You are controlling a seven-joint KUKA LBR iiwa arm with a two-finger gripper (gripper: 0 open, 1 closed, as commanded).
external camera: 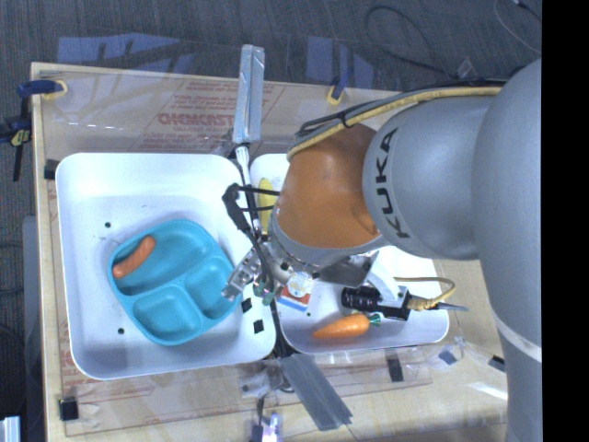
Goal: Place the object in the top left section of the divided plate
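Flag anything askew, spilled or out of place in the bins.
The blue divided plate sits skewed in the left bin, one corner close to the gripper. Nothing looks spilled or broken.

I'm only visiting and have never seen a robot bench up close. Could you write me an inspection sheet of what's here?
Surface: pale bench bearing two shallow white bins, left bin and right bin.
Job's things: blue divided plastic plate in the left bin; orange-brown sausage-shaped object lying in its top left section.
Clutter: orange carrot with green top in the right bin; small red-and-white item beside it, partly hidden.
Grippers: two-finger gripper at the plate's right rim.
Cables: black-and-yellow bundle along the grey arm.
Surroundings: grey carpet; blue clamp at the bench's corner.
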